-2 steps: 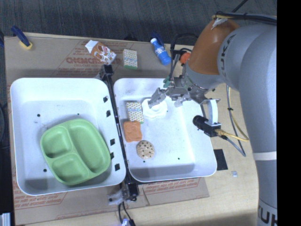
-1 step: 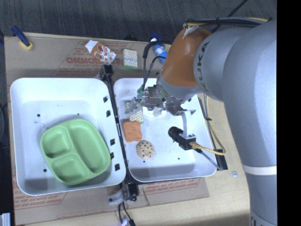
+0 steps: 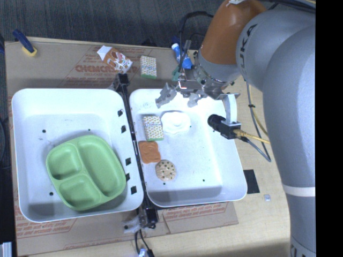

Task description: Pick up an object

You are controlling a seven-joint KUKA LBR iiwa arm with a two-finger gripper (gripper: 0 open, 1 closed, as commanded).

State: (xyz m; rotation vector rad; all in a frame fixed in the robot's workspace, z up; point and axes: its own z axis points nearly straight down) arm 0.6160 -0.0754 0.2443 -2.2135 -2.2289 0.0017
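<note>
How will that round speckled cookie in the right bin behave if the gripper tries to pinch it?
The cookie lies flat on the right bin floor, so its thin edge probably gives the fingers little to catch. It looks like a small toy, likely light and stiff. Pushed, it would probably slide, perhaps into the orange piece beside it.

A robotics lab: a large grey arm (image 3: pixel 278 90) with exposed cables works over two white bins (image 3: pixel 21 106) clipped side by side on cardboard sheets (image 3: pixel 69 63) laid over a worktop (image 3: pixel 262 218), with toy food as test pieces.
</note>
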